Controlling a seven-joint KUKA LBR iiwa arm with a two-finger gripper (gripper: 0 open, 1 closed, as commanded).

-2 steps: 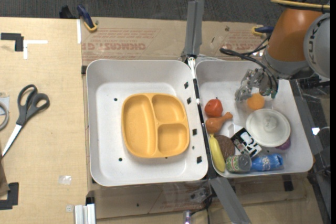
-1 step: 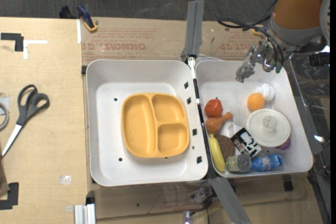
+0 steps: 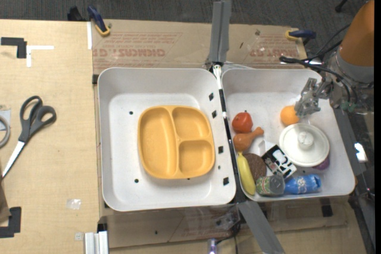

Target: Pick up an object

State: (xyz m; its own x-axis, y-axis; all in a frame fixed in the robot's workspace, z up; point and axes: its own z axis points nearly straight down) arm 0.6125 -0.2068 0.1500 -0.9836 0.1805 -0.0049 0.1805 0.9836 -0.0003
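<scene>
Far left of the pincer, scissors [image 3: 31,119] lie on the bench, then the left bin [image 3: 113,146] with a yellow divided plate [image 3: 177,142] inside. Nearer, down-left of the pincer in the right bin [image 3: 262,83]: red tomato [image 3: 242,122], orange drumstick-shaped toy [image 3: 247,138], banana [image 3: 245,173], blue bottle [image 3: 300,184], white lidded bowl [image 3: 305,144], and a small orange ball [image 3: 289,115] just down-left of the tips, not gripped. Pincer [image 3: 309,98] hangs over the bin's upper right; fingers spread or pressed together, cannot tell.
</scene>
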